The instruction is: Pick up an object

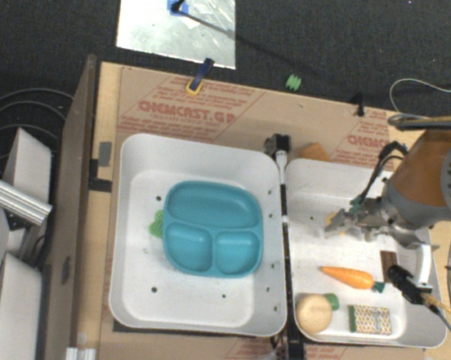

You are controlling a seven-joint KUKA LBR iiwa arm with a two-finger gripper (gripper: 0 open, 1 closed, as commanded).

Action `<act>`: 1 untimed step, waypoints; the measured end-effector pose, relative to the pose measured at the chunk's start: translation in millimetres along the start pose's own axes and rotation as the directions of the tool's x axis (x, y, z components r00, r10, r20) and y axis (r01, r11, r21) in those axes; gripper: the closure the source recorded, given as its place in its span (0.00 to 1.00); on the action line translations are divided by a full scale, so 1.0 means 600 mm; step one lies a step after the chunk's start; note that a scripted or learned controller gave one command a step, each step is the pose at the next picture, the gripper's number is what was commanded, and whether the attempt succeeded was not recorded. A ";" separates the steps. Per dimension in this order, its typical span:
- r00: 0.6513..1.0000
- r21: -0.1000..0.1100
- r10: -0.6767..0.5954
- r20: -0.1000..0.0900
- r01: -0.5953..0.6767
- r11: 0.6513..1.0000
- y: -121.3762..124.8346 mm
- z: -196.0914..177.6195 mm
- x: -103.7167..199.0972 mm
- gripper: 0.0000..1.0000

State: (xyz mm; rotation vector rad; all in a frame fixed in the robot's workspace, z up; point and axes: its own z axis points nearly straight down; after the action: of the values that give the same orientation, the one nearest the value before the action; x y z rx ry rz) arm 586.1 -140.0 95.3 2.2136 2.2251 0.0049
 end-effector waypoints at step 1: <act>1.000 0.004 0.004 0.001 -0.004 1.000 -0.030 -0.008 -0.007 0.00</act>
State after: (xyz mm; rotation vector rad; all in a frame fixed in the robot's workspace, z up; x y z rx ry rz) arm 568.0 -144.0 100.3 2.2197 2.2222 -0.0008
